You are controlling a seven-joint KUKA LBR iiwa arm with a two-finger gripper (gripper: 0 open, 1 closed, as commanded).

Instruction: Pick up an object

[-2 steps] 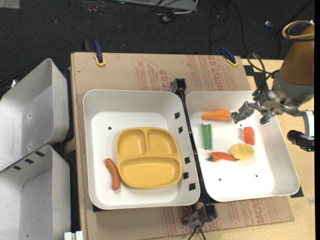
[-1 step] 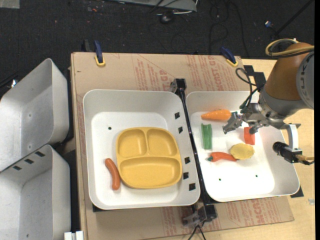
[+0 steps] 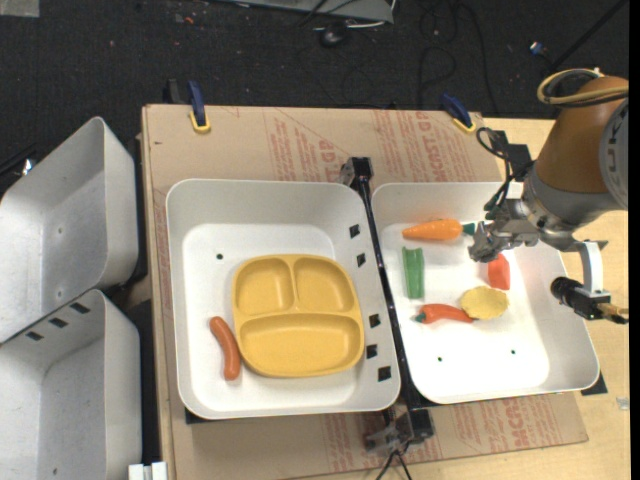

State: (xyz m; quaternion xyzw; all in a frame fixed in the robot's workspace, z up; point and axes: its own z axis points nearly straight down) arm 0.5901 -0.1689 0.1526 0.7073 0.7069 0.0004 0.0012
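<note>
**Ana:** Nearest the camera sits the front rim of the left bin (image 3: 290, 406), and just behind it the yellow divided plate (image 3: 298, 316), flat on the bin floor with three compartments.

**Ben:** What lies next to the plate?

**Ana:** An orange-brown sausage (image 3: 226, 347) on the plate's left side, close against its edge, running roughly front to back.

**Ben:** And the right bin (image 3: 480, 393)?

**Ana:** Five small things. A carrot (image 3: 432, 231) lies near the back, pointing left. A green piece (image 3: 413, 271) lies lengthwise just below it. A red chili pepper (image 3: 445, 315) lies toward the middle, its tip touching or nearly touching a yellow chip-like piece (image 3: 485, 303). A red-orange block (image 3: 498, 272) stands just above that yellow piece.

**Ben:** Where is the arm?

**Ana:** It reaches in from the right, the orange band (image 3: 580, 133) high above the bin's back right corner. The gripper (image 3: 488, 245) hangs over the right bin, between the carrot's thick end and the red-orange block, right above the block.

**Ben:** Is it gripping anything?

**Ana:** I cannot tell how it stands; the wrist hides it from above. The block looks to be resting on the bin floor, partly under the gripper.
</note>
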